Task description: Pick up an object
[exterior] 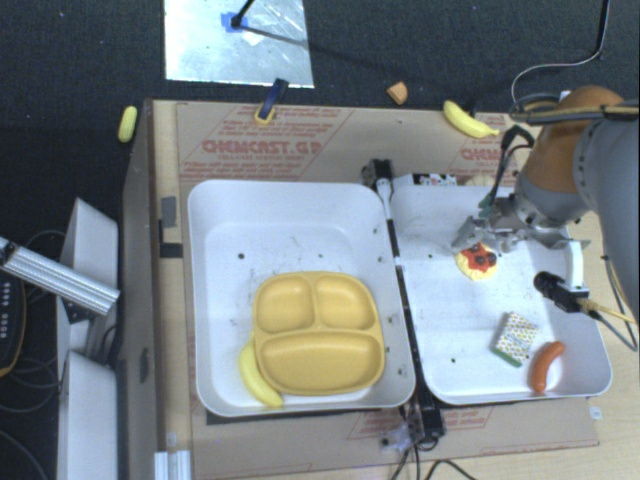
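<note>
In the right bin (440, 298) lies a small yellow toy with a red top (478, 261), in the upper middle. My gripper (488, 238) hangs right over its upper edge, open, with the grey fingers (467, 236) spread to either side of it. Whether they touch the toy is unclear. A speckled pale block (515, 337) and an orange sausage (545, 366) lie near the bin's lower right corner, well clear of the gripper.
The left bin (220, 268) holds a yellow divided plate (318, 331) with a banana (257, 378) against its lower left edge. Behind the bins on the bench lie another banana (468, 120), an orange bit (398, 92) and a blue-and-yellow tool (270, 100).
</note>
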`<state>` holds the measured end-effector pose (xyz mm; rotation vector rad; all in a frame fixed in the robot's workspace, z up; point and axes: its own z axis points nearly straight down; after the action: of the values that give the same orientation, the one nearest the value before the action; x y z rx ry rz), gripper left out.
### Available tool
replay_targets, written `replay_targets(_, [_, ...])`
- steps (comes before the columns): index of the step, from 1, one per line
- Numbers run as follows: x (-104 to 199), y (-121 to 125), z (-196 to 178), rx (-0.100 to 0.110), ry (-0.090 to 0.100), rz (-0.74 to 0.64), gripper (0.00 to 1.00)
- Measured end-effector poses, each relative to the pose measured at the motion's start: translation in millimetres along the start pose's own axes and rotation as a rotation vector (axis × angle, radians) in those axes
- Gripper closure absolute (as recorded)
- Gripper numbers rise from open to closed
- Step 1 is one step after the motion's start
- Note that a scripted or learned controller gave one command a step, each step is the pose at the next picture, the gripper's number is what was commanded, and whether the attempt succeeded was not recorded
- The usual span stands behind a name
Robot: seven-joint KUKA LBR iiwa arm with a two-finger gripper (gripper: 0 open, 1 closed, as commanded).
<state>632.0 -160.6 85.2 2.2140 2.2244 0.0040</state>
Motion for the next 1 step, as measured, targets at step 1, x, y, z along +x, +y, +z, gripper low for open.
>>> replay_targets(1, [2.4,-12.2,-42.9,0.0,-0.001,0.002,0.0])
